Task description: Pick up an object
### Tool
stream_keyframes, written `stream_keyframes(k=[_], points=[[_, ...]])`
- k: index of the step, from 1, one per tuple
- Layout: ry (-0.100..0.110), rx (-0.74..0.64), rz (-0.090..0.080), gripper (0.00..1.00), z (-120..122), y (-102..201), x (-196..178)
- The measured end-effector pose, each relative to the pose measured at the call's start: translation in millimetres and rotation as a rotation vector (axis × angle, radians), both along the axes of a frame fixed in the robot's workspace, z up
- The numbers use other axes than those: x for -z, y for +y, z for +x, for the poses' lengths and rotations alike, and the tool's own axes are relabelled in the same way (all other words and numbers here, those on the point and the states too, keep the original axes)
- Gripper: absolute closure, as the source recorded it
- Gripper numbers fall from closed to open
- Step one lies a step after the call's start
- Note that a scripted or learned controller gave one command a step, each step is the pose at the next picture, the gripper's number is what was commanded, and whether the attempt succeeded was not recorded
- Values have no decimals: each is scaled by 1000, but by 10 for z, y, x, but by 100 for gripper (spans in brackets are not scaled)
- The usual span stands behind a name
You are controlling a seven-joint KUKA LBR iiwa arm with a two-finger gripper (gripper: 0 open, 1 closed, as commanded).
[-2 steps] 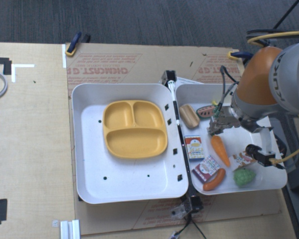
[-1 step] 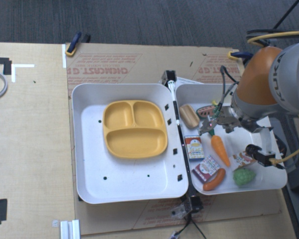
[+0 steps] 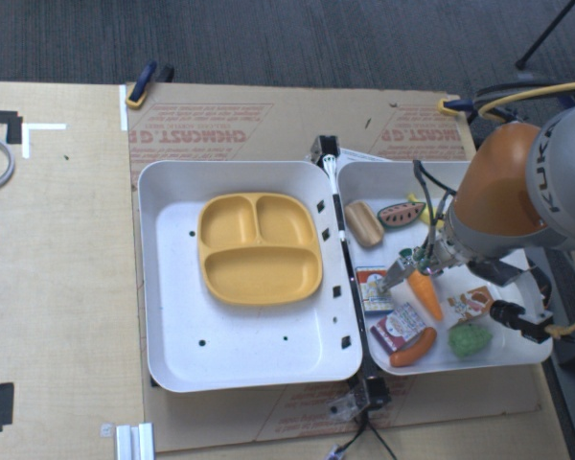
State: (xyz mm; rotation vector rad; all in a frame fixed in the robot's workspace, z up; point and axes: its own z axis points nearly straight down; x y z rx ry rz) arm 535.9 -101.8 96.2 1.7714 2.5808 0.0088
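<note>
One gripper hangs low over the right bin; whether it is clenched or released cannot be told. Just beside its tip, to the right, lies a toy carrot. Farther out: a green toy, a sausage, a bread roll.

Plate in left bin, toy foods in right bin

Arm reaches into the right bin, gripper beside a carrot; yellow plate in the left bin.
</note>
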Motion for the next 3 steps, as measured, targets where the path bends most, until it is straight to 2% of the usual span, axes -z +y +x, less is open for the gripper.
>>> stream_keyframes(k=[1, 2, 3], points=[[3, 2, 2, 100, 2, 5, -94], [10, -146, 0, 100, -501, -2, -56], [10, -37, 1, 100, -572, 543, -1071]])
